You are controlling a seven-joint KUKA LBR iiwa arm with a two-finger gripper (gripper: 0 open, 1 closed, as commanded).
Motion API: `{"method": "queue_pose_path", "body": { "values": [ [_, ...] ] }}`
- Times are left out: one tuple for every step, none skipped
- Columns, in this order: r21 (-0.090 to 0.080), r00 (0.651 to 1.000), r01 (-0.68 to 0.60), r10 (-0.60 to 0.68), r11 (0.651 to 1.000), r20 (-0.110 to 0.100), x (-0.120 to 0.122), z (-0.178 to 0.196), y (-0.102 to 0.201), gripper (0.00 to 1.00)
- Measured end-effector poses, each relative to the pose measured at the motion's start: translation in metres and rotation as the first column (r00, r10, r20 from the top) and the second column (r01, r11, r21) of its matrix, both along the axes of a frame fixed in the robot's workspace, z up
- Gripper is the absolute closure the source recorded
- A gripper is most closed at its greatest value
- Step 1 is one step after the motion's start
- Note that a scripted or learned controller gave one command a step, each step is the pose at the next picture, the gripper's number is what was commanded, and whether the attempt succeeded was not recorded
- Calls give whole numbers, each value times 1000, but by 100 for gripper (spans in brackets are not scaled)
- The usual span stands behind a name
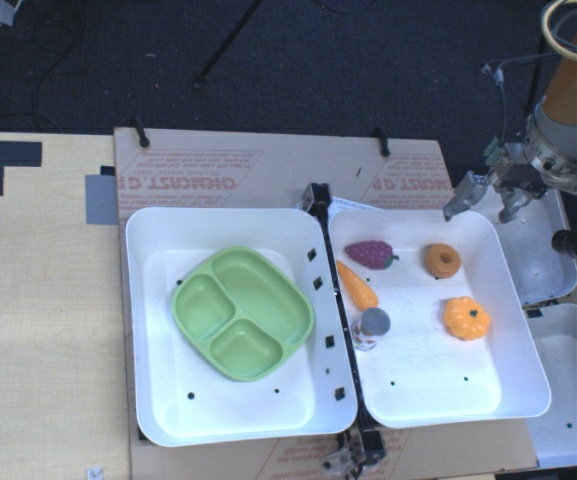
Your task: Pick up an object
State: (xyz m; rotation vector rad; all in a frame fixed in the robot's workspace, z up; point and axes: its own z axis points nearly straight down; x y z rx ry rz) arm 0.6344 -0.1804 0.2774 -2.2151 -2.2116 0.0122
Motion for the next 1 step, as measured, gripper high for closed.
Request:
{"method": "queue_pose_path", "body": {
  "values": [
    [-3,1000,-2,2,1000,13,2,7,0,0]
  ]
}}
